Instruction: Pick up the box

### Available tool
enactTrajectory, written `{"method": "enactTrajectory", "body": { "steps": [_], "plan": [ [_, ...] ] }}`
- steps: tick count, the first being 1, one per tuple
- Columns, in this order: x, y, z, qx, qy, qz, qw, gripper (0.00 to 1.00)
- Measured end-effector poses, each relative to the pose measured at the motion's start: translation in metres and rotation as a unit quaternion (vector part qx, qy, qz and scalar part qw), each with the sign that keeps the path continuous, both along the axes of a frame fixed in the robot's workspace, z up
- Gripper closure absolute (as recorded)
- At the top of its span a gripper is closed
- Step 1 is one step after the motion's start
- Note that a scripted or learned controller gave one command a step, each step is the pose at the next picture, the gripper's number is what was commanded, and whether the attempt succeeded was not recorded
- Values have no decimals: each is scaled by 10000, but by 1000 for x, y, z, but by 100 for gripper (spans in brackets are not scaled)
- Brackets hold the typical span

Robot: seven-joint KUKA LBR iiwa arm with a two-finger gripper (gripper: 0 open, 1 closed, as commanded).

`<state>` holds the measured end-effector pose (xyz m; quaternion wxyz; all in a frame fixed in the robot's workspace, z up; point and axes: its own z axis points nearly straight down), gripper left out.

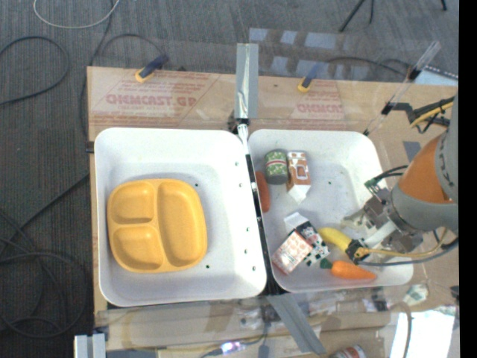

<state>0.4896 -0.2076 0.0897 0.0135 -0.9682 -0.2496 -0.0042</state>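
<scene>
Left bin (pixel 104 144): a shallow white tray on the surface, holding one yellow divided plate (pixel 157 224) with three compartments, lying flat toward the bin's near left part.

Centre: the two bins meet along a shared rim, where a thin reddish stick (pixel 263 191) lies against the right bin's left wall.

Right bin (pixel 350 144): in its upper left part a small green packet (pixel 276 166) stands just beside a brown-and-white carton (pixel 299 171), the two touching or nearly so. Lower down, near the front wall, lies the box (pixel 294 249), a flat pink-and-white pack resting tilted on the bin floor, with a small black-and-white dotted piece (pixel 319 250) against its right side. A banana (pixel 337 239) lies just to the right of these, and a carrot (pixel 352 271) lies near the bin's front right corner.

Right edge: the arm (pixel 428 189), grey with an orange band, reaches in over the bin's right wall. The claw (pixel 367 239) hangs low beside the banana and above the carrot, near the box but apart from it. Whether it is apart or together cannot be told, since cables and the wrist obscure it.

Progress: judged from this layout, the box rests untouched in the bin, so approach, grasp and lift all remain to be done.
</scene>
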Motion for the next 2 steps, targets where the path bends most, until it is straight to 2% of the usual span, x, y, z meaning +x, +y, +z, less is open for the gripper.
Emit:
{"method": "enactTrajectory", "body": {
  "steps": [1,2],
  "plan": [
    [0,-2,7,-66,-13,23,10000,100],
    [-7,-16,52,-144,58,-937,9955,100]
  ]
}}
